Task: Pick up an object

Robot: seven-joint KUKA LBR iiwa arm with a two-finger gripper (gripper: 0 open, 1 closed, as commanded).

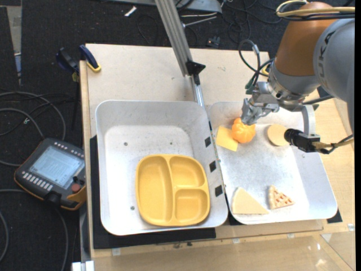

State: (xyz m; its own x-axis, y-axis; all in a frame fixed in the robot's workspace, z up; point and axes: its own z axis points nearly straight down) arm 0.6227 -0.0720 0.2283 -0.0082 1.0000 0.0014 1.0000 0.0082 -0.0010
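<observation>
Over the right bin's point(316, 199) far-left corner I have the gripper point(248, 119) poised touching the orange fruit point(243, 132), presumably for a grasp, though its closure I cannot tell.

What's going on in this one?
The grey arm reaches in from the right and has its hand down over the orange fruit in the right bin; whether it has a grip isn't clear. Beside the fruit lie a yellow block, a round tan piece, a pale wedge and a waffle piece. The left bin holds a yellow divided tray.
</observation>
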